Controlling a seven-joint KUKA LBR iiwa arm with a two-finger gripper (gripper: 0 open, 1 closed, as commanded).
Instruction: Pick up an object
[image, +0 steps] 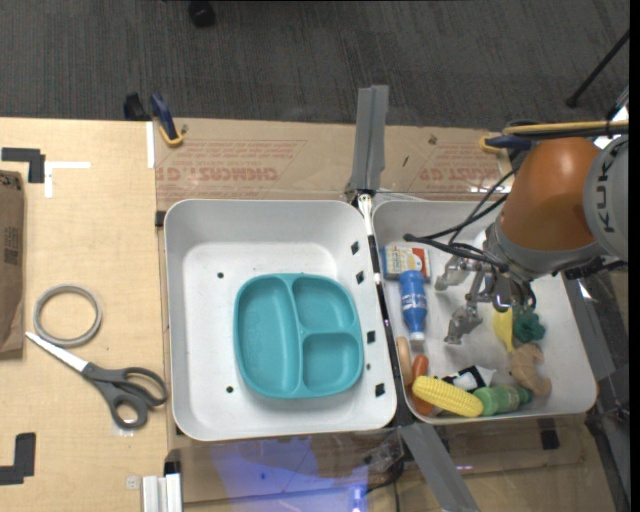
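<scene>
**Pincer poised over the right bin, nothing yet grasped**

Dark carpet lies behind the wooden tabletop. Its metal pincer is seen hanging released over the right white bin, nothing between its fingers. The approach step is judged in hand; a descent and closure are called for next. Nearby are counted one blue bottle and one yellow corn cob. One teal divided plate occupies the left white bin.

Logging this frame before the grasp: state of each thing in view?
end effector: over the right bin, nothing seen held
teal tray: flat in the left bin, compartments bare
blue bottle: lying on its side
corn cob: lying flat
scissors: closed
tape roll: lying flat
</scene>
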